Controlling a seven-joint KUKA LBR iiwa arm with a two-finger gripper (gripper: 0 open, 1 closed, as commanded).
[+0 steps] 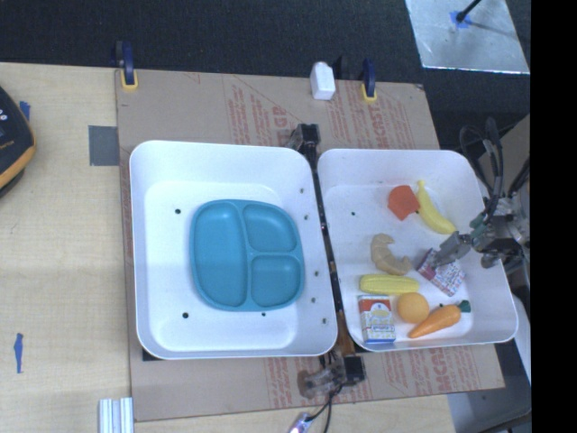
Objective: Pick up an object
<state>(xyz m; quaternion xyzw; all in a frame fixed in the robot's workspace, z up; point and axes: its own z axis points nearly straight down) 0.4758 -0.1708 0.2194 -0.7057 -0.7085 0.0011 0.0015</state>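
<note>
The gripper (469, 240), finger state impossible to tell, hovers beside a small printed packet (442, 272) near the toy banana (434, 209); crowded neighbours could spoil the grasp.

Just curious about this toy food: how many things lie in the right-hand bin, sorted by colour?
Yellow: 2, banana, corn
Orange: 2, carrot, round fruit
Red: 1, block
Beige: 1, piece
Printed packs: 2, carton, packet
Total: 8
</note>
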